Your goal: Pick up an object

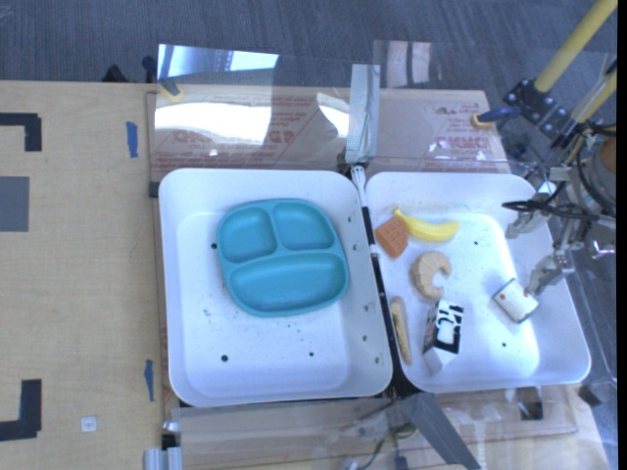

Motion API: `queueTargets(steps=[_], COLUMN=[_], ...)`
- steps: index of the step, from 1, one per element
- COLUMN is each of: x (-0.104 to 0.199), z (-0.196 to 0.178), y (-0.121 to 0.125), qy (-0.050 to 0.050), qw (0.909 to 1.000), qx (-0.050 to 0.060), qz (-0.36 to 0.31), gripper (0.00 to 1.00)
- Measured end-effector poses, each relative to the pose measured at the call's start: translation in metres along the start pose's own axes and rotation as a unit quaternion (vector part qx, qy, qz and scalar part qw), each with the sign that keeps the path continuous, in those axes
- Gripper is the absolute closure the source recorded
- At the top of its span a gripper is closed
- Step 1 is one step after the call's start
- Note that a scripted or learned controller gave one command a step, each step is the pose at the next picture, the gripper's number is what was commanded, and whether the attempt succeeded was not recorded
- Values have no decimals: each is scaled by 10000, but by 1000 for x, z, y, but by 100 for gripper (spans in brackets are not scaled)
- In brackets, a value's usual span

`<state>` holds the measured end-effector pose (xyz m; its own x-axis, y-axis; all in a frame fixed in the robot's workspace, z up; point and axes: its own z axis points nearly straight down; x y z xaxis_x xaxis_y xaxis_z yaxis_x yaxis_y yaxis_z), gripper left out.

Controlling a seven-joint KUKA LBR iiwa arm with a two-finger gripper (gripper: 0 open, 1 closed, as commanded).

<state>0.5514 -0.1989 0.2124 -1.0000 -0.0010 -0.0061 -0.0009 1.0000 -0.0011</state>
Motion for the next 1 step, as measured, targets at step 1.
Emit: queueTargets(steps=[1], x=[-26], z=[121], y=[55], qy=[-43], qw=[9999], qx=[4], qz=[129], gripper=[0])
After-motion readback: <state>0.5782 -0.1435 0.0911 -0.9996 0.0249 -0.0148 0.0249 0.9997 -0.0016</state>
